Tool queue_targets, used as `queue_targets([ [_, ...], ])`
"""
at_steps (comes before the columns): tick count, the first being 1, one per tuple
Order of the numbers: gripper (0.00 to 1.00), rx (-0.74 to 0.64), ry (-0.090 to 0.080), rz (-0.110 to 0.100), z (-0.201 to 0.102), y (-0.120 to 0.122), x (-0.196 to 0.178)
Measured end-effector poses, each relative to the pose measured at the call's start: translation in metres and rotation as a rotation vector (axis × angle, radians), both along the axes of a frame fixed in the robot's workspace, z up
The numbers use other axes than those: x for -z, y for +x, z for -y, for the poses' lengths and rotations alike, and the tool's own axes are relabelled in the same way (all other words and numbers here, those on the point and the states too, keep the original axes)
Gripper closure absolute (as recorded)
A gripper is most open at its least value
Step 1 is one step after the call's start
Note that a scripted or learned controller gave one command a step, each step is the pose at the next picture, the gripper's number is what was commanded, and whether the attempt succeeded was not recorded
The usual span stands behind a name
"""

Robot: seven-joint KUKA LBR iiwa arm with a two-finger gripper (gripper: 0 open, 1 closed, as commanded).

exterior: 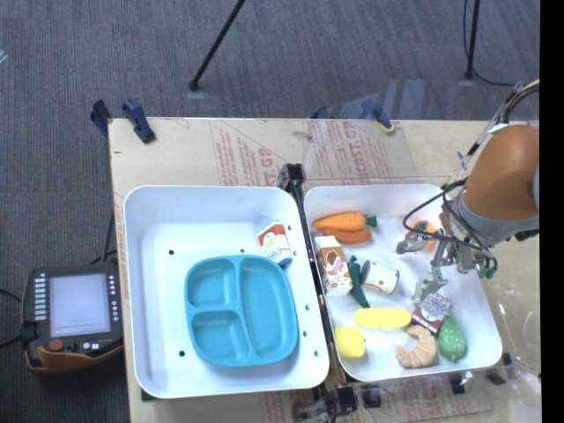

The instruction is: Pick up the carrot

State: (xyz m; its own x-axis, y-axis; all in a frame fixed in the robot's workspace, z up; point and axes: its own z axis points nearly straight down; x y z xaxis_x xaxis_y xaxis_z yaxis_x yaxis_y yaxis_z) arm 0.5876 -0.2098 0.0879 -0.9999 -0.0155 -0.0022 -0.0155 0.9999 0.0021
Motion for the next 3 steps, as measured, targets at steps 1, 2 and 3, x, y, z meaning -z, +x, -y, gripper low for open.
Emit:
queue_targets([
  [1,0.00,0.253,0.000,0.002,-0.021,0.059,-0.001],
  [2,1.00,0.248,0.000,0.009,-0.023,0.061,-0.013],
  [3,1.00,-0.029,0.000,-0.002,-0.015,-0.026,0.001],
])
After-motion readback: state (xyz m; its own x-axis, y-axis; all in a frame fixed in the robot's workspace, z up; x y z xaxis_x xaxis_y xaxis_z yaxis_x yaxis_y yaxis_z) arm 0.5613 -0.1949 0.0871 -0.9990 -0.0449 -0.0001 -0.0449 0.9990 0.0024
